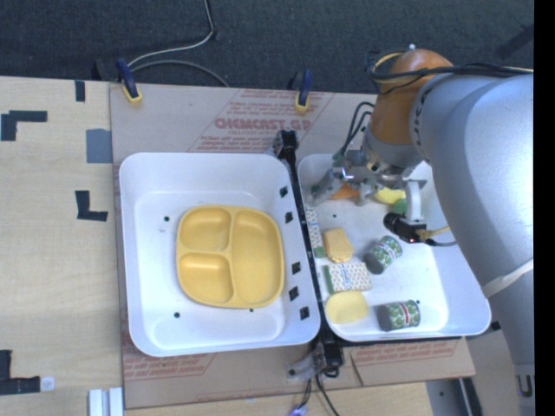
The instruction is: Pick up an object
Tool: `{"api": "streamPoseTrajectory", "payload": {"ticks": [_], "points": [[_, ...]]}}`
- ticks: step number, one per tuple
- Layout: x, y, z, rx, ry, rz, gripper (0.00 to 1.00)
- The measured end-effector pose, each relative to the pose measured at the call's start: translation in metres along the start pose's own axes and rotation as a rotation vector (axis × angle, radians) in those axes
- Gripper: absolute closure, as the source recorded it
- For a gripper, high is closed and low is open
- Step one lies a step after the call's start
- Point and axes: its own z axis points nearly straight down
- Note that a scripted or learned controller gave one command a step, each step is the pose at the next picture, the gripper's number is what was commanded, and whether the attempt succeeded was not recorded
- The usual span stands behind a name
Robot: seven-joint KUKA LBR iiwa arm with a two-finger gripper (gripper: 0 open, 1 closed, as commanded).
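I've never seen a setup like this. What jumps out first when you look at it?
The big grey arm with its orange band, reaching in from the right over the right bin. Next, the yellow divided plate lying alone in the left bin. Small things lie scattered in the right bin, among them two green cans.

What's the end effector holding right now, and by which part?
It cannot be told. The end effector is low in the right bin, near an orange item, but nothing shows between its tips.
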Motion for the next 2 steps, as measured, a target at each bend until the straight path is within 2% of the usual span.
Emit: {"api": "streamPoseTrajectory", "payload": {"ticks": [2], "points": [[0.0,0.0001,0.0,0.0,0.0,-0.001,0.0]]}}
